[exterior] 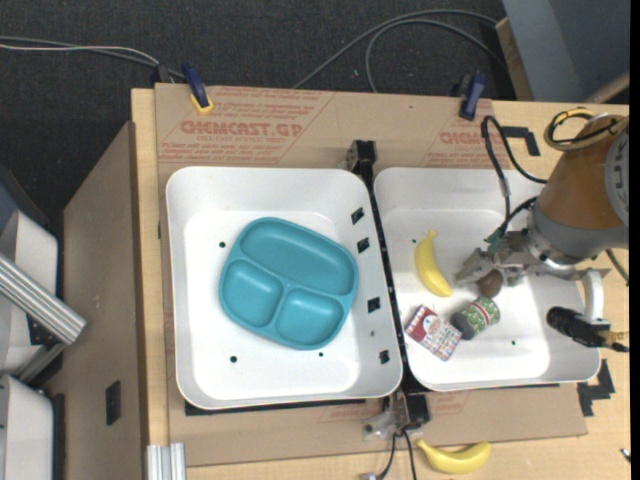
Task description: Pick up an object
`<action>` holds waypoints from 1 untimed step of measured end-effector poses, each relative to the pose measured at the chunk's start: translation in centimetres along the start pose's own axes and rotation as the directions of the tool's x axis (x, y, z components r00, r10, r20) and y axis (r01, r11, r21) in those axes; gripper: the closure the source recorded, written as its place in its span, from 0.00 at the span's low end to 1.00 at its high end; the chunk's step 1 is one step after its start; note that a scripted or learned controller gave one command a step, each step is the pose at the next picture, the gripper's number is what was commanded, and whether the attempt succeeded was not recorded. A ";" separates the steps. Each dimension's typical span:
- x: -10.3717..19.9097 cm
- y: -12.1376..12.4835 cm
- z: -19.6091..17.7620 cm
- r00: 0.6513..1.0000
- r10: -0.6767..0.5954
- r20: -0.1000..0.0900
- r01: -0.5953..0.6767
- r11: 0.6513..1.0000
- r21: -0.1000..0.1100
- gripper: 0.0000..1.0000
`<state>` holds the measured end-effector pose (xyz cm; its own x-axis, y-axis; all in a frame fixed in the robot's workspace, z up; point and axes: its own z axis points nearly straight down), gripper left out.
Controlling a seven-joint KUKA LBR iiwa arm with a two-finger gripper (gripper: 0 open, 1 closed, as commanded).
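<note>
Red print on the brown cardboard sheet under both bins reads roughly "CHEMCAST G.P"; a second red line to the right is too partial to read. The left shallow white plastic bin holds a smooth teal plastic plate with three compartments, lying flat at its middle. The right white bin holds a curved yellow banana near its left wall, a small red-and-white printed packet whose lettering is too small to read, and just right of it a small can with a green label lying tilted. The grey two-finger gripper reaches into the right bin just above the can; whether it grips anything cannot be told. A second yellow banana lies on the cardboard below the bins.
</note>
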<state>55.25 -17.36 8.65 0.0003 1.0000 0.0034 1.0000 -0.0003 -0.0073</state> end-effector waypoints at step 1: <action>0.0 0.2 -1.5 1.000 -0.001 0.001 0.001 1.000 -0.008 1.00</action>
<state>55.49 -17.37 10.13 -0.0003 1.0000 0.0020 1.0000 0.0003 0.0009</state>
